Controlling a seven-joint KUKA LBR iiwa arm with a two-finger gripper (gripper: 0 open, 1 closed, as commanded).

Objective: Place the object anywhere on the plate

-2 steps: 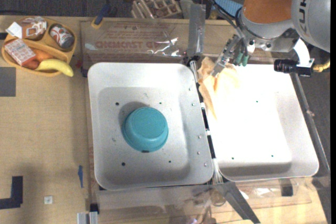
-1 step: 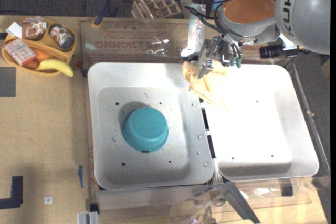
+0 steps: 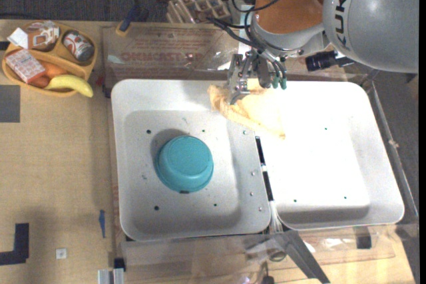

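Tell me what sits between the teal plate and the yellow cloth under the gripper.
Nothing: the camera view shows bare white floor of the left bin between the teal plate and the yellow cloth.

arm (image 3: pixel 346 3): grey KUKA, orange band, reaches in from upper right
gripper (image 3: pixel 241 91): over the far edge where the two bins meet, fingers closed on cloth
cloth (image 3: pixel 249 113): pale yellow, crumpled, hangs from gripper, drapes across the bins' shared rim, mostly into right bin
left bin (image 3: pixel 133 209): white, shallow, holds plate
plate (image 3: pixel 185 163): teal, round, near middle of left bin, well apart from cloth
right bin (image 3: pixel 333 176): white, shallow
tray (image 3: pixel 50 63): far left on bench, yellow, with banana and food items
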